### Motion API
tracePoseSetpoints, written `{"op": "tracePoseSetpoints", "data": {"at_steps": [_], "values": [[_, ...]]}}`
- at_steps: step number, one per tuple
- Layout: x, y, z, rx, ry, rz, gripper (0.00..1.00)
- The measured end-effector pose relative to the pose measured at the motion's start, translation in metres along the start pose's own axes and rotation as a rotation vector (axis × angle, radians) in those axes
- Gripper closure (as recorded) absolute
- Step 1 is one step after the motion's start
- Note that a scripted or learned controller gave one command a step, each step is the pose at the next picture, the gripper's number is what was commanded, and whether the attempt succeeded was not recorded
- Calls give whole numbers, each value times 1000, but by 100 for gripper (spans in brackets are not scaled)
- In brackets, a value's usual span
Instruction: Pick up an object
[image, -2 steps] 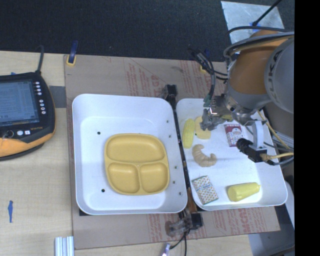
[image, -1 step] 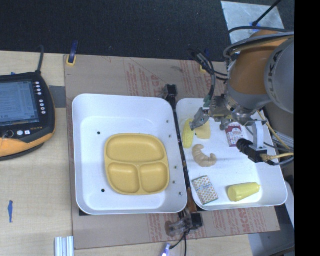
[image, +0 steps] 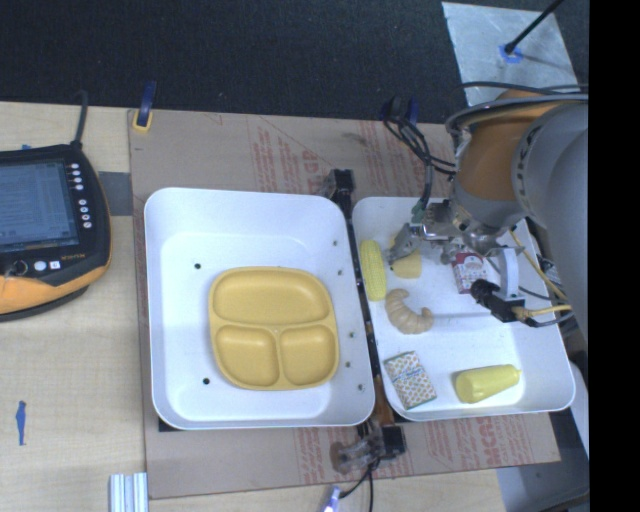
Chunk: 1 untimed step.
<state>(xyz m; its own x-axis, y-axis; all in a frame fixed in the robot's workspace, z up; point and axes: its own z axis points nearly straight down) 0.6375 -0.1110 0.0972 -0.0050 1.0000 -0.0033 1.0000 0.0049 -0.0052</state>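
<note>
So nearest the camera in the right bin there's a yellow bottle-shaped toy lying on its side at about 5 o'clock in that bin, and just to its 9 o'clock side a small patterned packet lying flat near the bin's front left corner. A bit further back there's a croissant, curled, roughly mid-left in the bin, and at its 11 o'clock a corn cob lying lengthwise right along the bin's left wall. Just at 3 o'clock of the corn is a small yellow chunk, looks like cheese or something, can't really tell. The gripper is down low over the back of the right bin, just at 1 o'clock of that yellow chunk, very close to it, but I can't make out whether its jaws are apart or closed, and nothing is visibly pinched in there. The grey arm with the orange band comes in from 3 o'clock and covers the bin's back right part, with cables and a small red-and-white thing under it. The left bin holds a yellow divided plate sitting flat in the middle. Way out at 9 o'clock on the bench there's a control tablet with an orange-and-black casing, well apart from both bins.
</note>
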Motion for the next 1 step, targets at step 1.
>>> {"op": "tracePoseSetpoints", "data": {"at_steps": [1], "values": [[6,19,5,-3,2,0,0]]}}
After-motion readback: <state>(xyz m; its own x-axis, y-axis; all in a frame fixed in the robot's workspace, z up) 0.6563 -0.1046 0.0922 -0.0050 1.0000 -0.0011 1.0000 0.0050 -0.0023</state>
